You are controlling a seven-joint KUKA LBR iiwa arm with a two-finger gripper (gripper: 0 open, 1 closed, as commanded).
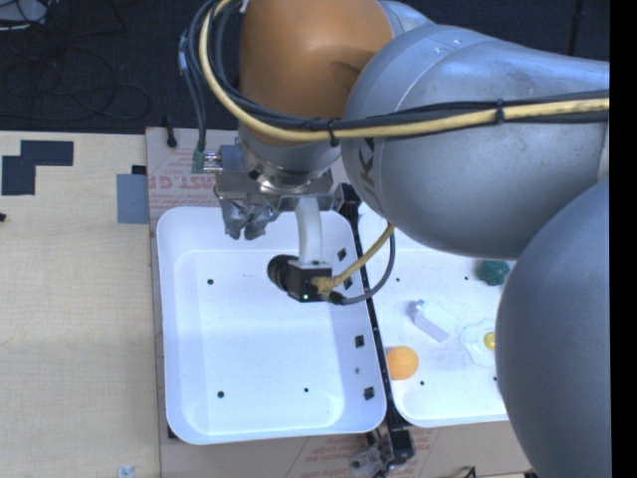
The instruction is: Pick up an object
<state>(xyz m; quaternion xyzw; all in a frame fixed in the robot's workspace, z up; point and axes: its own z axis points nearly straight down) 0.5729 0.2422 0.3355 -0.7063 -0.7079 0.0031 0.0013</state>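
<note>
The hand (247, 217) hangs low over the middle of the left bin's (189, 357) far edge. The arm (468, 147) crosses above the divide between the bins to get there. From here I cannot tell how far open the hand is, and I see nothing in it.

The things worth picking lie in the right bin (438, 408): an orange ball (402, 363) near its front left corner, a small pale block (430, 321) just behind it, and a green thing (492, 272) towards the far edge. My guess is the hand is badly placed for any of them and would have to cross over.
</note>
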